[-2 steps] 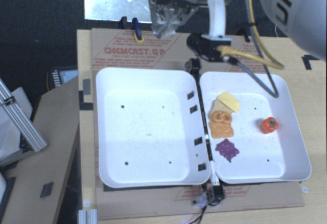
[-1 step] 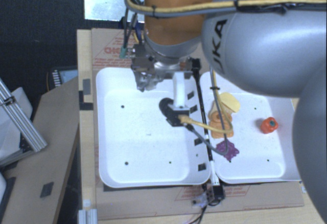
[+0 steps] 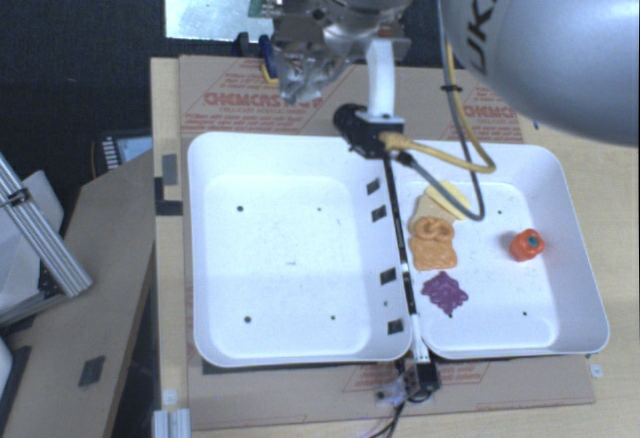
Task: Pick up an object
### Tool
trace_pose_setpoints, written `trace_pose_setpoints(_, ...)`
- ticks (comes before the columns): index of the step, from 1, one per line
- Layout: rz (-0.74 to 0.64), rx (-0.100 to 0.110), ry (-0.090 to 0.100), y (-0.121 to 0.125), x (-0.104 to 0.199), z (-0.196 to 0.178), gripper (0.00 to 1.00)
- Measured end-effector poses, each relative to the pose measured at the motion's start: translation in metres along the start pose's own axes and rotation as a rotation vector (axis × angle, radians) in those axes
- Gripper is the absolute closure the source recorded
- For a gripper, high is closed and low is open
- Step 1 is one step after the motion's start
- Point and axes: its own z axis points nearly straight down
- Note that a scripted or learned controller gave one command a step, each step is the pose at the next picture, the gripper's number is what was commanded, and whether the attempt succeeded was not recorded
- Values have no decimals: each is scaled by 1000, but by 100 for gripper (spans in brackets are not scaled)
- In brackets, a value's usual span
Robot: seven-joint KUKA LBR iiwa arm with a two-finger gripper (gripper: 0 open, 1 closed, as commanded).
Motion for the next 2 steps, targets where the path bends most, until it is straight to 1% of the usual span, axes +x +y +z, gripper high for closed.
trace_pose_setpoints(1, 5, 1, 0, -68, -55, -91, 100)
trace_pose_setpoints(2, -3, 27, -9, -75, -18, 63, 100)
